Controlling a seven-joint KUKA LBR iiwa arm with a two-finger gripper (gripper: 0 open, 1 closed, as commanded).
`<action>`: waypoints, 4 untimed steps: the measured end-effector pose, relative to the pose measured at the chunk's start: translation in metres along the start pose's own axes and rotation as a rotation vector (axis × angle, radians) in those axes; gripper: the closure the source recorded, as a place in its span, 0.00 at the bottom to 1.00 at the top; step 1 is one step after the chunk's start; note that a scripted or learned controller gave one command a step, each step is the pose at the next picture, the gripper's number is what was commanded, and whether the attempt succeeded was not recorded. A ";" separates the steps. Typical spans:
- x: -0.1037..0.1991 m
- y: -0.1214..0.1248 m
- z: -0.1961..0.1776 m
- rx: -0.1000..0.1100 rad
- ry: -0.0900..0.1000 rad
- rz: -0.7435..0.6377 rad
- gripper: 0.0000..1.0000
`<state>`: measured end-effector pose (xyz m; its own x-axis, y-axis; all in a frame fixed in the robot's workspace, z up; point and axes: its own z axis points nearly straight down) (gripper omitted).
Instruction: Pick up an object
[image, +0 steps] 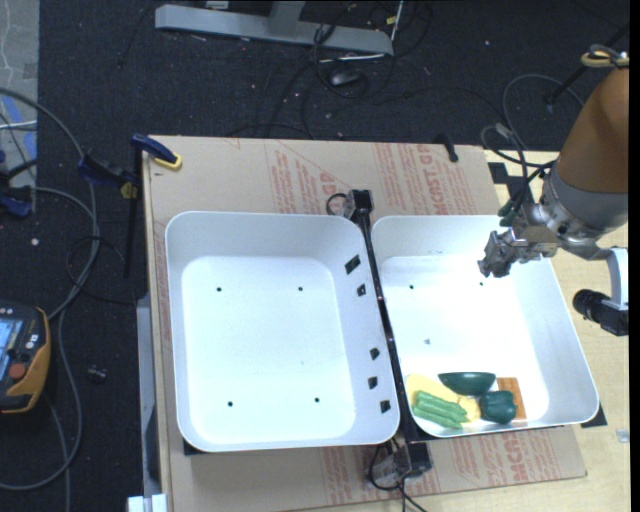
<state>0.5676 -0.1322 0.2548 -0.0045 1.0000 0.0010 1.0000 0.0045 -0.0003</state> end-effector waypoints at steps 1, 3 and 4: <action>0.061 0.002 0.012 0.001 0.000 -0.001 1.00; 0.172 -0.011 0.018 0.001 0.000 0.000 1.00; 0.225 -0.012 0.023 0.001 0.000 0.000 1.00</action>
